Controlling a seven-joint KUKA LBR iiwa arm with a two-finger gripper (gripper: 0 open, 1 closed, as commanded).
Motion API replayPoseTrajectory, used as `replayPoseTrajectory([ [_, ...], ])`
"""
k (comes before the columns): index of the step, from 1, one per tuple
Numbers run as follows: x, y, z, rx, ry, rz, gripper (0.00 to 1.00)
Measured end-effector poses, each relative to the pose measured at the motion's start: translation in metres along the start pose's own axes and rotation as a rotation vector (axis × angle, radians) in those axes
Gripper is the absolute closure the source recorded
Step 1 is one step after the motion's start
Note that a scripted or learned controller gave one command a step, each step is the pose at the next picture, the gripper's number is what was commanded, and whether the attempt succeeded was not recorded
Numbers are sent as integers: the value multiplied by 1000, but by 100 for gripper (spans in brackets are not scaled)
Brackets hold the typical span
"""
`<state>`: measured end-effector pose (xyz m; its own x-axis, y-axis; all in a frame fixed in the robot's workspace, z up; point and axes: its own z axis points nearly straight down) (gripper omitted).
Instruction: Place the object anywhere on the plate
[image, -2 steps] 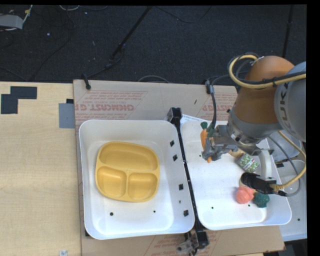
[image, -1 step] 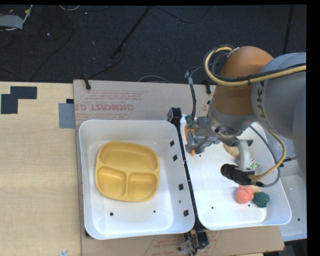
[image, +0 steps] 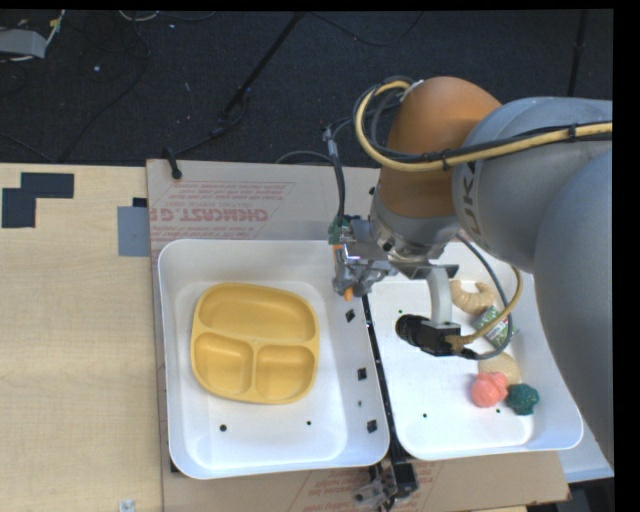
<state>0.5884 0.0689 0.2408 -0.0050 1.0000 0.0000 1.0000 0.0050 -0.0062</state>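
Arm (image: 540, 180) overhangs right bin (image: 440, 420), gripper (image: 350, 272) state unreadable; pink ball (image: 488, 390), green toy (image: 522, 399) alongside; yellow plate (image: 255, 345) in left bin (image: 250, 430).

Robotics lab, test-bench setup. Big grey industrial arm (image: 540, 220) w/ orange band (image: 440, 125) reaches in from right. Two white bins, left (image: 172, 330) & right (image: 562, 432), sit on a cardboard sheet (image: 220, 205) atop a plywood bench (image: 70, 360). Dark patches (image: 35, 195) on bench at left. Loose cables (image: 250, 80) run over the dark floor at far side. Props: yellow divided plate (image: 255, 342), small toy foods (image: 505, 392).
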Motion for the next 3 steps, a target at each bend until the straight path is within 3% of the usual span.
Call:
replayPoseTrajectory([
  [1,48,7,25,4,-1,0,100],
  [2,55,17,26,1,-2,3,100],
  [3,55,17,26,2,-2,2,0],
])
